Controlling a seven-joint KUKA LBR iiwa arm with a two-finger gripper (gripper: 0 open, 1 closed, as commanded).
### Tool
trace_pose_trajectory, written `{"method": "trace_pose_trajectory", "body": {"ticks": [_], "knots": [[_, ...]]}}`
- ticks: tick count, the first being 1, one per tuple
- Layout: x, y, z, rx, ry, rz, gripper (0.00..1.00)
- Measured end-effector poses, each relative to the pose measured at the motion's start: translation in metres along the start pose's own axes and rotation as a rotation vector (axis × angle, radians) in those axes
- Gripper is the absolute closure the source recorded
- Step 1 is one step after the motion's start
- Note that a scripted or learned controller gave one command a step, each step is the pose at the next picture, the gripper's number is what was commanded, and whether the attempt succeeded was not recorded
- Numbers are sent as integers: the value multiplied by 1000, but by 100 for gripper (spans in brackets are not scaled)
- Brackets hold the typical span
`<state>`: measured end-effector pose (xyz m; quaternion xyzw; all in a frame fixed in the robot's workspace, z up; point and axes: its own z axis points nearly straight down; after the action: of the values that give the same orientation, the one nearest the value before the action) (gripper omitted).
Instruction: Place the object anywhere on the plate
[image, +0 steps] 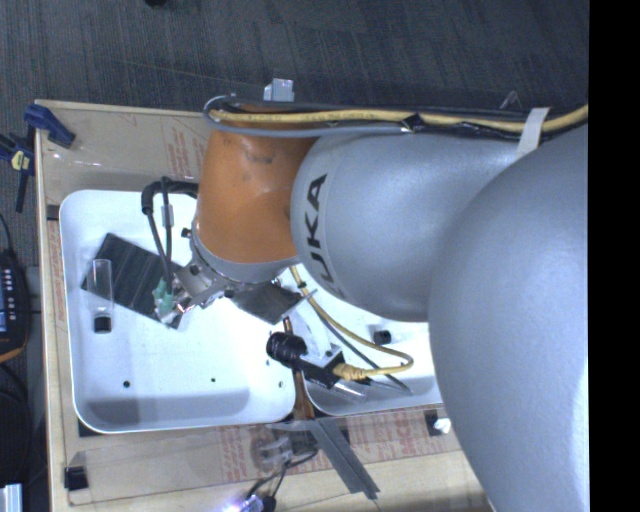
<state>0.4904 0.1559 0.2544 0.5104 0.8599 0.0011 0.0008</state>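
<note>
Grey arm (400, 210) low over left bin (150, 390), wrist angled left.

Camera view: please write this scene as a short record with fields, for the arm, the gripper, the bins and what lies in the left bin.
arm: grey KUKA arm with an orange band, reaching in from the right and covering most of the right bin
gripper: gripper low over the left bin, near its middle
object under gripper: dark flat rectangular piece lying in the upper left part of the left bin, beside the gripper
grasp: cannot tell
cables: yellow and black cables hanging near the wrist
plate: cannot identify one
</note>
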Motion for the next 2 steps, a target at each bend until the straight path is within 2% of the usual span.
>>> {"method": "trace_pose_trajectory", "body": {"ticks": [1,2], "knots": [[35,51,82,10,0,282,100],[-7,20,50,9,2,160,100]]}}
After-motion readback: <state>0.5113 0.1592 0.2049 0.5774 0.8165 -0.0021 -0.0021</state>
